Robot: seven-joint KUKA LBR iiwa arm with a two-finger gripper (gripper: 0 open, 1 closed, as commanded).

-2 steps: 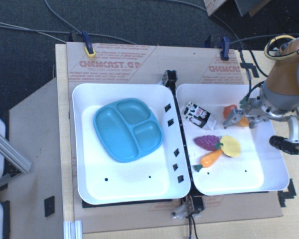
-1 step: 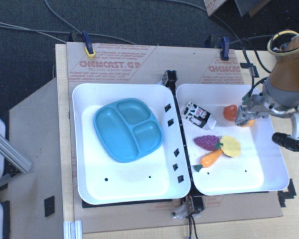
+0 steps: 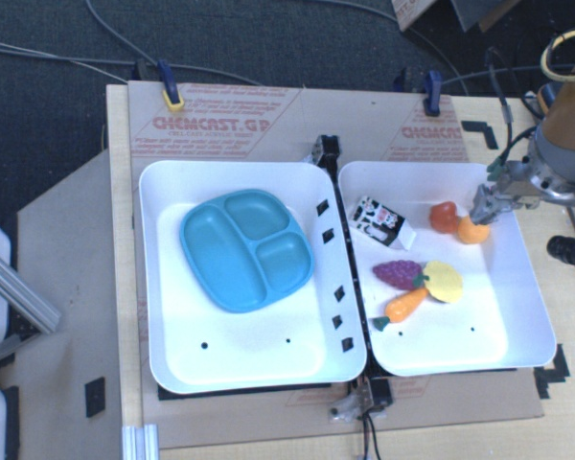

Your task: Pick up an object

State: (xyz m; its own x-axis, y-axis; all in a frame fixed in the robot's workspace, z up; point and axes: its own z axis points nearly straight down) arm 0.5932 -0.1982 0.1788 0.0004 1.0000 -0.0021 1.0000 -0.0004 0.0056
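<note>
The grey arm's pincer, its grip impossible to judge, hovered beside a small orange plastic fruit, apparently lining up a pick.

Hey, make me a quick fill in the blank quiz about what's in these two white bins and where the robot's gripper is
1. The blue divided plate lies in the ____ bin.
2. The toy carrot is colored ____.
3. The gripper is over the ____ bin, by the orange fruit.
4. The purple grapes lie beside a ____ toy.

Missing words: left; orange; right; yellow
</note>
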